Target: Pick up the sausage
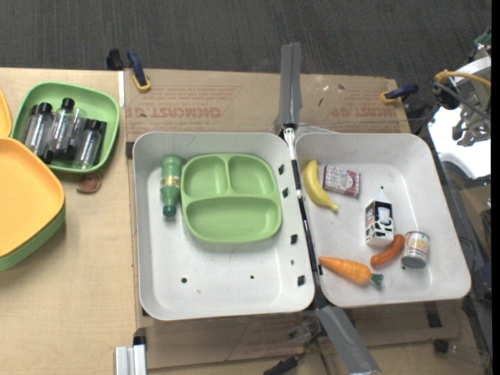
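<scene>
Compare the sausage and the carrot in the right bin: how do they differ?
The short reddish-orange sausage is plain and blunt-ended; the longer orange toy carrot tapers and carries a green tip. The sausage slants up to the right beside a small can; the carrot lies nearer the front wall. Both lie flat.

Dark grey carpet floor (234,14) running behind the bench; light wooden benchtop (70,303) lying under a brown cardboard sheet (211,104); blue clamps (139,73) gripping the cardboard's far edge.
</scene>
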`<act>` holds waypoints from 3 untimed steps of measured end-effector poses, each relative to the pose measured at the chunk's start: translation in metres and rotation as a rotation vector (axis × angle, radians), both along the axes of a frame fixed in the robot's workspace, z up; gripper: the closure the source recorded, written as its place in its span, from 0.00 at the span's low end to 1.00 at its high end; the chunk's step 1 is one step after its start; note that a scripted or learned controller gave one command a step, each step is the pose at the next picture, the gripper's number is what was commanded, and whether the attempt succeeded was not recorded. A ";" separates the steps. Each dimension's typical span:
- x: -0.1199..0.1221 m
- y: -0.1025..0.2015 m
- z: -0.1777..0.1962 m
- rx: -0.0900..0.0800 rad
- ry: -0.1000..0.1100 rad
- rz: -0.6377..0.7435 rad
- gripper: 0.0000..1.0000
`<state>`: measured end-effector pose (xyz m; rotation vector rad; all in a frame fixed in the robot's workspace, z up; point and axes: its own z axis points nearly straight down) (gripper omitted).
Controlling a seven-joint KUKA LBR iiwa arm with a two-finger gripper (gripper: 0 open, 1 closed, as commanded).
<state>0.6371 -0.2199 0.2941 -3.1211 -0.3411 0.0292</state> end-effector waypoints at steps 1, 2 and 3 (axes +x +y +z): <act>0.000 0.001 0.007 0.000 0.005 0.005 1.00; 0.000 0.001 0.013 0.000 0.010 0.009 1.00; 0.000 0.002 0.020 0.000 0.016 0.013 1.00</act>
